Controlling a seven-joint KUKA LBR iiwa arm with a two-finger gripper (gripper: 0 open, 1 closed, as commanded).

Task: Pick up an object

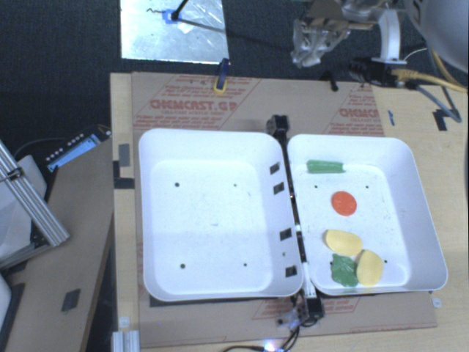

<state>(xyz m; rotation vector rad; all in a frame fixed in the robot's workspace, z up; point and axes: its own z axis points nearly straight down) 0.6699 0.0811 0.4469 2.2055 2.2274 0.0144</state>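
The right bin (418, 196) holds five things, all well below the gripper (311, 46) and apart from it. A green stick (325, 167) lies flat near the bin's far wall, the closest of them to the gripper, almost straight below it. Further down sits a flat orange disc (344, 203), slightly to the right. Lower still a yellow oval (343, 242) lies on its side, and beside it, further right and down, a second yellow piece (371, 267) rests near the bin's near wall. A ragged green piece (342, 270) sits between the two yellow ones, touching both as far as the view lets me judge.

The gripper hangs over the dark floor beyond the far edge of the bench (124, 196), above the top of the picture's right half. Nothing shows between its fingers; whether they are spread or closed I cannot tell, since they blur into one pale mass. The arm (440, 6) enters from the top right corner behind it.

The left bin (212, 215) lies below and to the left of the gripper, joined to the right bin by a black hinge strip (287, 211). A shiny metal sheet (174, 19) lies on the floor to the gripper's left, level with it
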